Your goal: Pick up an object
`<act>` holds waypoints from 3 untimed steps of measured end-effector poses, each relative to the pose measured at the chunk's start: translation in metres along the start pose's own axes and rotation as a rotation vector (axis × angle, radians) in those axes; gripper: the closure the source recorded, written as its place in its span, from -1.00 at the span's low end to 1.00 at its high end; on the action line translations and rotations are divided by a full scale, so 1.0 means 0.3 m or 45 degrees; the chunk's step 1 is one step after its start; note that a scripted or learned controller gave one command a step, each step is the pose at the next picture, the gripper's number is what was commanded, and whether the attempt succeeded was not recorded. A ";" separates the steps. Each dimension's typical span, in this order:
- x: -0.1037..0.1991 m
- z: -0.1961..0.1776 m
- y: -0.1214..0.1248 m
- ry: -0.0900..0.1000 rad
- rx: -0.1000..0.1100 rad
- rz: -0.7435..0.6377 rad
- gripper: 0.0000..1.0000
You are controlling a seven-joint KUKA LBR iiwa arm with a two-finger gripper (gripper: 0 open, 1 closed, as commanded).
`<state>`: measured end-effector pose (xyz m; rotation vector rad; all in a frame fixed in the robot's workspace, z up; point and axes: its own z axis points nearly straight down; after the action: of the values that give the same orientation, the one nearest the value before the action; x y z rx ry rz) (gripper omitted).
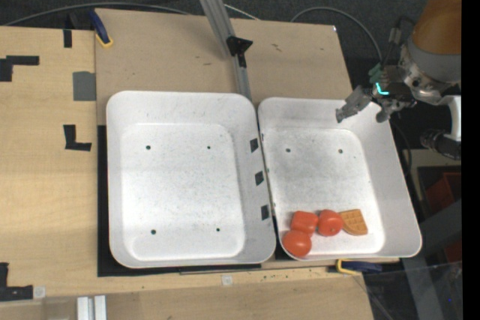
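Orange and red are the colours you should look for: three red tomato-like pieces (308, 228) and an orange cracker-like piece (353, 222) lie bunched together at about five o'clock in the right bin (386, 161). The reds touch one another, and the orange piece sits just beside them toward the bin's near right corner. The left bin (180, 176) has only its speckled white floor on show.

Your hand (367, 105) hangs at the right bin's far right corner, around one o'clock from that bin's middle, well apart from the cluster. Its two fingers look spread, with a gap between them, and nothing is between them. The orange-banded arm (439, 26) comes in from three o'clock, over the surface (150, 49).

You are, I judge, at the approach step: nothing is grasped yet. The next move calls for travelling toward six o'clock across the bin, then coming down on one piece. The orange one at the cluster's edge looks the easiest to isolate, since the reds crowd each other and may roll away.
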<state>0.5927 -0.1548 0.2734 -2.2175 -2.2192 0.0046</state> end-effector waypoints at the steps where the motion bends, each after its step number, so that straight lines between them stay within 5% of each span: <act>1: 0.000 -0.008 0.002 -0.001 -0.005 -0.002 -1.00; 3: 0.025 0.287 0.003 -0.001 0.001 -0.001 -1.00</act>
<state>0.5932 -0.1472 0.1873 -2.2168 -2.2200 0.0069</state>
